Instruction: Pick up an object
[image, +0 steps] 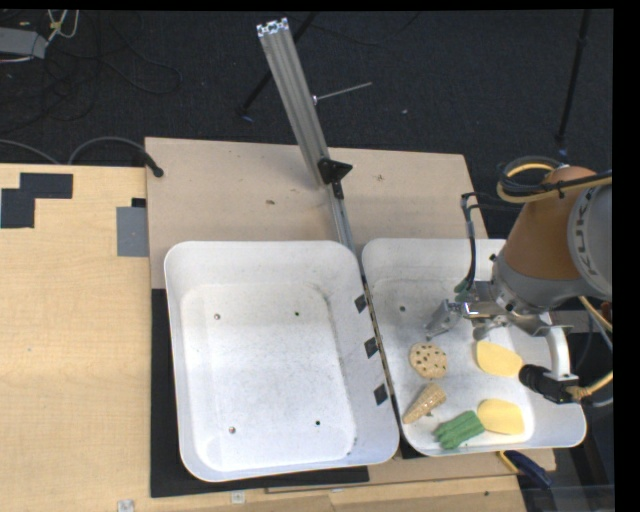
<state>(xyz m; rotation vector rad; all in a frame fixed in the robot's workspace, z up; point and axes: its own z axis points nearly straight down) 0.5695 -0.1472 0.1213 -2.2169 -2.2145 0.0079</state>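
The gripper (447, 317) hangs low over the right bin (400, 262), jaws apart, holding nothing. The cookie (428, 359) lies just near of it, beside a cone (423, 403). I think the jaws may close too far back and miss.

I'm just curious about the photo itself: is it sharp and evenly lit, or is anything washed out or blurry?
Camera view: the light is even and soft, with only faint shadows under the food items; the left bin is bright white and nearly washed out, so its surface detail is weak; the cookie and green piece look slightly soft; the floor behind is dark.
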